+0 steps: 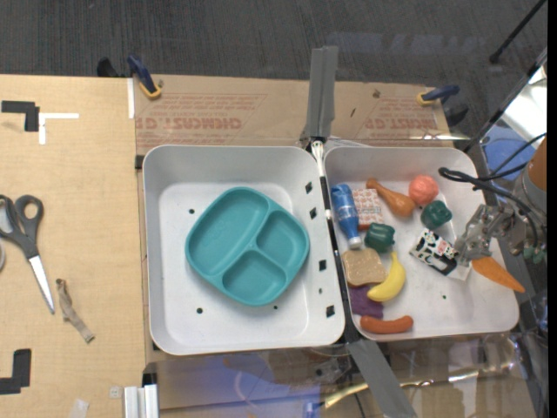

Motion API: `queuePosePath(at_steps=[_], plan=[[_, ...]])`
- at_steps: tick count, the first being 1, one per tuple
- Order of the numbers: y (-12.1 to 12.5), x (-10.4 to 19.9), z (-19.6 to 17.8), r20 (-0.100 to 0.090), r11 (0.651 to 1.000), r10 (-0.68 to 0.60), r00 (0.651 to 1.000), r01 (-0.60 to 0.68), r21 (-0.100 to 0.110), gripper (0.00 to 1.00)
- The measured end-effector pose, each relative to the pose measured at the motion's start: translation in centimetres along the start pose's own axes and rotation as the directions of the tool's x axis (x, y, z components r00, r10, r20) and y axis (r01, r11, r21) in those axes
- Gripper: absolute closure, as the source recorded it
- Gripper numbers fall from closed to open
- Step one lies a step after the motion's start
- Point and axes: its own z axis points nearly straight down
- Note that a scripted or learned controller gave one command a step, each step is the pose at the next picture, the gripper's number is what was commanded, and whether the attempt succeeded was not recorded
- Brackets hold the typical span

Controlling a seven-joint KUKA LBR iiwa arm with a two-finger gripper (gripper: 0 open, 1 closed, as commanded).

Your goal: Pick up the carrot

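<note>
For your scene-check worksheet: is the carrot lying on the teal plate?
No, the carrot lies in the right bin; the plate is in the left bin.

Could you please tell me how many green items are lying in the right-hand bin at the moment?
2. One green piece lies just below the pink ball; the other green piece lies mid-bin, above the banana. More could be hidden beneath other toys.

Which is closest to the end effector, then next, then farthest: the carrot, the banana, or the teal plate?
From the end effector:
1. Carrot, right beside it in the right bin.
2. Banana, mid right bin.
3. Teal plate, over in the left bin.
</note>
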Motion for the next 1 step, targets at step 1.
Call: queuePosePath(at_steps=[1], plan=[[1.73, -0.86, -14.6, 0.002, 1.0, -0.003, 1.0, 0.003, 0.0, 1.0]])
